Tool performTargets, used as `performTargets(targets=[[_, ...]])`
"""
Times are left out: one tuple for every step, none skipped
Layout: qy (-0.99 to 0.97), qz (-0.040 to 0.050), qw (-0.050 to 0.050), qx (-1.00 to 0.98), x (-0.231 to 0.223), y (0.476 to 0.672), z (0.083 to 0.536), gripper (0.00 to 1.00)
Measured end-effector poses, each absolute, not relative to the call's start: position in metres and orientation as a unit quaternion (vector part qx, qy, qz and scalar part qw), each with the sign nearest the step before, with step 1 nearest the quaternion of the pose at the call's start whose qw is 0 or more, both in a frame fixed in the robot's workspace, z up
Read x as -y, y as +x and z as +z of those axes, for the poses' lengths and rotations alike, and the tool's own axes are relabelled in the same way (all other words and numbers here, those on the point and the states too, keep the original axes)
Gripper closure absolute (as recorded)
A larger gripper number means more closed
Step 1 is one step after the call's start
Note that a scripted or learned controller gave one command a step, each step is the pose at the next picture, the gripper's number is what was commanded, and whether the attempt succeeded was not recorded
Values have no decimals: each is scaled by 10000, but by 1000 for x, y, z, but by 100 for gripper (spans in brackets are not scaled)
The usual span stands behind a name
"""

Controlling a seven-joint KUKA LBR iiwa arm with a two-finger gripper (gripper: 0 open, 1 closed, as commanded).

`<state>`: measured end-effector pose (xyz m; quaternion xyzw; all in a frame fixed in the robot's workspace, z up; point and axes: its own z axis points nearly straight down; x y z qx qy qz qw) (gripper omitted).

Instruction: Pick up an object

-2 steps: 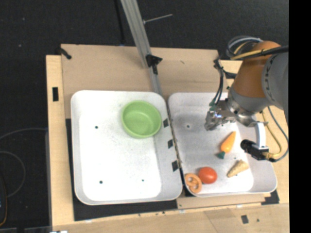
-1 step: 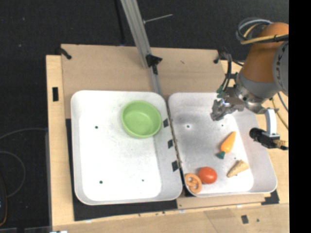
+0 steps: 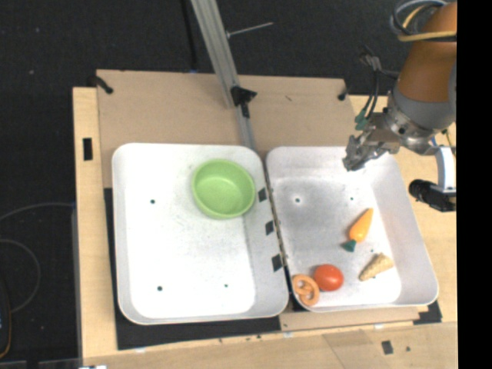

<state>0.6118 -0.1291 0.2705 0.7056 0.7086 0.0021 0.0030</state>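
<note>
Camera view: arm enters from the right, orange band uppermost, wrist angled down and left. Gripper point(image 3: 355, 160) hangs over the far edge of the right bin point(image 3: 323, 171); whether the jaws are open or closed cannot be told, and nothing is seen between them.

Right bin contents, all toward the near right, well apart from the gripper: toy carrot point(image 3: 359, 226) lying tilted, tan wedge point(image 3: 376, 267) nearer, red tomato point(image 3: 329, 277), and an orange round piece point(image 3: 306, 289) just beside it at the near left corner.

Left bin point(image 3: 154, 237): green bowl point(image 3: 224, 188) upright at far right.
</note>
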Motion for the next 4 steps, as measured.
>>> performTargets(targets=[[7062,0,10,-7080,78,607,256,100],[7063,1,9,-7079,36,611,258,100],[7063,1,4,-7079,-10,599,257,100],[7053,-10,-3,-7089,-58,602,242,100]])
